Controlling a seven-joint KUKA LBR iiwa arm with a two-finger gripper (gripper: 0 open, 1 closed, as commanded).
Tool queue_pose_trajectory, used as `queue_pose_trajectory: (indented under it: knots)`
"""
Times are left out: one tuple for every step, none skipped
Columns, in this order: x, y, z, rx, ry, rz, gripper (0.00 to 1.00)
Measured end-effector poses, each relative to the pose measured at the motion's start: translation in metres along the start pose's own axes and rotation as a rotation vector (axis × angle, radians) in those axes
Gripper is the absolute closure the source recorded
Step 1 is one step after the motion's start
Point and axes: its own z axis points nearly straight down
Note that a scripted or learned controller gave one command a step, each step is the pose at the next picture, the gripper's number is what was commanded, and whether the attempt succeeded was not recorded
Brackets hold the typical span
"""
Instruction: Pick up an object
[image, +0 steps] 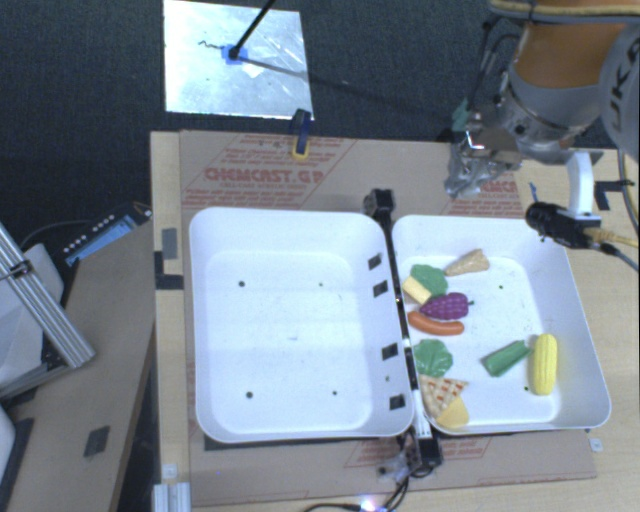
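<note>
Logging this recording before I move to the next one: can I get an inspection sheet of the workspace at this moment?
Surface: two white bins, left bin and right bin, on a cardboard sheet.
Job's things: toy foods in the right bin, including corn cob, purple grapes, sausage, pizza slice.
Clutter: yellow clip on the cardboard.
Grippers: gripper above the cardboard behind the right bin, nothing seen held.
Cables: wires beside the arm.
Surroundings: dark carpet, foil-like sheet.

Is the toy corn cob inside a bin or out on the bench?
Inside: the corn cob lies flat in the right bin, near its right wall, beside a green toy.
</note>
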Motion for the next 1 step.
queue_pose_trajectory:
  knots:
    - [-0.0038, 0.0525, -0.0276, 0.000, 0.000, 0.000, 1.00]
